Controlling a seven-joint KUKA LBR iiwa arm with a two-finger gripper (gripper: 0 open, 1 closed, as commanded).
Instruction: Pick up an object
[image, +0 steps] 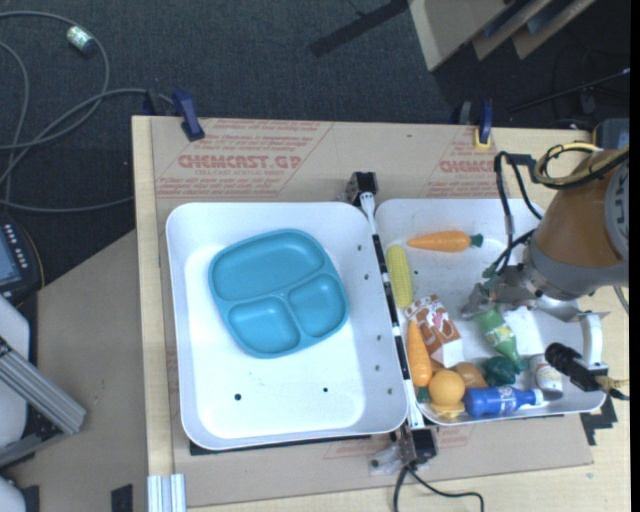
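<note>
Left white bin (190, 330): carries a light-blue three-compartment plastic tray (278, 290), set flat near the bin's middle; nothing lies on the tray.
Right white bin (440, 212): crowded with small items, heaped toward the near and left walls.
Candidate objects: orange plastic carrot with green stub (440, 241), lying apart near the far wall, hence easiest to reach; yellow corn cob (399, 276) along the left wall; red-and-white snack packet (436, 325); green bottle-shaped item (498, 335); blue tube with white cap (503, 402) against the near wall.
Gripper (497, 293): lowered into the right bin, just above the green item, near the packet; probably positioned for a descent into the clutter.
Jaws: spacing cannot be told; nothing seen between them.
Task status: judged not yet achieved.
</note>
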